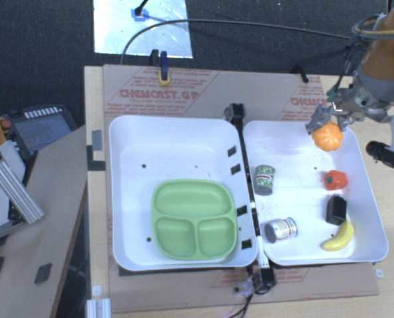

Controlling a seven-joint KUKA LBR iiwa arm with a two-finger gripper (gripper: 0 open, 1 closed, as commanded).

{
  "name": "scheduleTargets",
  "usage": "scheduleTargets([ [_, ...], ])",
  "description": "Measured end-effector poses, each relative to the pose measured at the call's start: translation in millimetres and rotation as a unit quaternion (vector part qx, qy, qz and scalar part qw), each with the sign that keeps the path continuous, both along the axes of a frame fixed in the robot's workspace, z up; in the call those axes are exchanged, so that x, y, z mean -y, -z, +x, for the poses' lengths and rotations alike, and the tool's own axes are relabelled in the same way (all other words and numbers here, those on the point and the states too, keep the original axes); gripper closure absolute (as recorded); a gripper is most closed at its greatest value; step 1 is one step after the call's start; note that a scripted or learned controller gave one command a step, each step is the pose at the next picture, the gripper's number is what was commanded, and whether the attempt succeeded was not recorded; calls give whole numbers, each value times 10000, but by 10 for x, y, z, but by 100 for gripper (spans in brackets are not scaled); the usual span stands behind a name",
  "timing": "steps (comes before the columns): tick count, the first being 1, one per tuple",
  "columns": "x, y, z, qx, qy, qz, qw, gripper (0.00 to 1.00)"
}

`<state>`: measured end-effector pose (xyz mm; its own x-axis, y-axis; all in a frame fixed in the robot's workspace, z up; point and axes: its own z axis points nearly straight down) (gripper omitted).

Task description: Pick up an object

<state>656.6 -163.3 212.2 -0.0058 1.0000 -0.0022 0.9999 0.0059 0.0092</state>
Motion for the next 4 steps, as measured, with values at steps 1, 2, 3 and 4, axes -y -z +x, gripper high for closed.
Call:
scheduleTargets([
  [1, 31, -449, 31, -9, -2, 1, 10000, 100],
  [2, 32, -683, 42, -19, -3, 4, 10000, 100],
  [3, -529, -547, -159, -46, -15, 21, 10000, 100],
  [4, -1028, -505, -286, -46, -15, 22, 10000, 100],
])
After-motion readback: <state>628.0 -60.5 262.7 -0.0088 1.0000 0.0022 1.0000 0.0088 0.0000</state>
